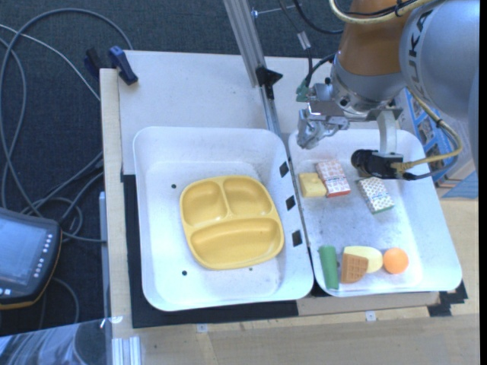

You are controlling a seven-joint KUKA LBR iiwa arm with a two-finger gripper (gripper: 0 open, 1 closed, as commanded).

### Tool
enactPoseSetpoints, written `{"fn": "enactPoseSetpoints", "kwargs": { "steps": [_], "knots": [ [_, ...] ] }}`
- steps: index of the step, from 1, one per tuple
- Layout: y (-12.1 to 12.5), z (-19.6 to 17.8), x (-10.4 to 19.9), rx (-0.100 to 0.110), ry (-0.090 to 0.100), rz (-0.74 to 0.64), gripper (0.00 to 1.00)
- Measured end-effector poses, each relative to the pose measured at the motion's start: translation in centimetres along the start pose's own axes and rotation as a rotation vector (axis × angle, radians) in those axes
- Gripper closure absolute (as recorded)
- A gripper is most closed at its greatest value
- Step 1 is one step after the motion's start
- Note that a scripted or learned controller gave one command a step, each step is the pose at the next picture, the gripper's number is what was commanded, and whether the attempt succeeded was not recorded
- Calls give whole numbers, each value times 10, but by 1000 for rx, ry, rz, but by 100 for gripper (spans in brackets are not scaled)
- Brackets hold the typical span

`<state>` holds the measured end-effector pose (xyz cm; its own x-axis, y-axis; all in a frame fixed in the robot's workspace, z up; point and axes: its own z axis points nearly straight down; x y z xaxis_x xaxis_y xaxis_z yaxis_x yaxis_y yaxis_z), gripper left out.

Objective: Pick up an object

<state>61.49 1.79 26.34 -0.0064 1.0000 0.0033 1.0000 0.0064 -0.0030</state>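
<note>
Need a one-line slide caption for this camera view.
Gripper hovers over the right bin's far corner, above toy food items; a yellow divided plate sits in the left bin.

A robotics lab or test cell, by the look of it: a grey and orange industrial arm (396, 44) over a counter (190, 82) with two white bins (152, 204), loose cables (38, 90) trailing over dark carpet (152, 14), an aluminium post (243, 29), and a handheld control pendant (23, 257) at left.

Partial letters "KU" on arm (445, 48)
</note>
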Motion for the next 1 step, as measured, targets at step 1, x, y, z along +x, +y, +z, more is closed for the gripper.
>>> {"fn": "enactPoseSetpoints", "kwargs": {
  "steps": [1],
  "knots": [
    [-15,14,45,2,-1,1,100]
  ]
}}
